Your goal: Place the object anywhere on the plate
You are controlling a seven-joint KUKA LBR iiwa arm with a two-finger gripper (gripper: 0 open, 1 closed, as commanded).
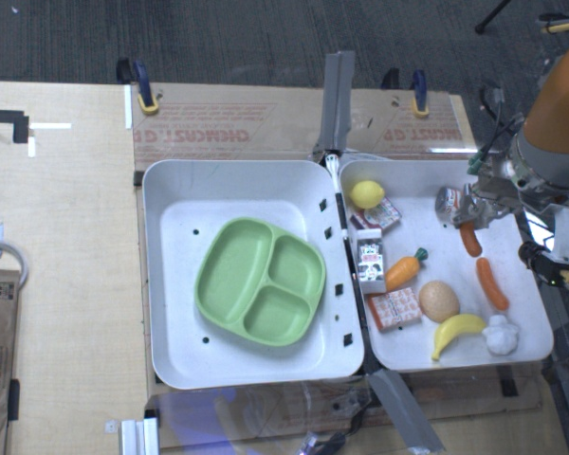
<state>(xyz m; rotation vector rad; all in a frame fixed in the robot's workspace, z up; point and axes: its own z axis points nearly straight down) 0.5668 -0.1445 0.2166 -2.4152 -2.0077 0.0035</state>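
Camera view is showing the gripper [467, 209] hovering over a sausage [469, 240]; jaws' state I cannot tell. Centring before closing, then carrying to the green plate [260, 281], seems wise.

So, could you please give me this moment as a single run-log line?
gripper: over right bin, above a sausage | grasp: cannot tell | plate: left bin, bare | step: placing not done

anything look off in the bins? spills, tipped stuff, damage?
Nothing stands out. The green plate sits flat in the left bin, turned at a slant. In the right bin the food is loosely scattered: lemon, carrot, egg, banana.
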